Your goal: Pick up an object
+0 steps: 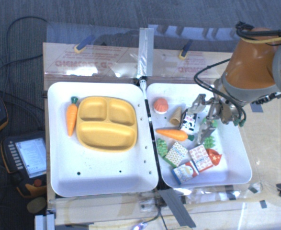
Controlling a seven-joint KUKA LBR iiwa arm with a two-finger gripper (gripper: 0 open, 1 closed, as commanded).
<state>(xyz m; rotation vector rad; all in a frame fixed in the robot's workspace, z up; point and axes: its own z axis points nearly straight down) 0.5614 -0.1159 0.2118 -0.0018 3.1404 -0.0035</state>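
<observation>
pincer (pixel 203 115): low in the right bin (pixel 241 150); fingers spread apart, holding nothing
carrot (pixel 173 134): just left of it
green toy (pixel 209 140): right below it

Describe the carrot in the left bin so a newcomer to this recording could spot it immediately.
Start at the left bin, which holds a yellow divided tray. Just left of that tray, apart from its edge, lies a small orange carrot, upright in the view with its green top toward the far wall. The other carrot lies sideways in the right bin among packets.
</observation>
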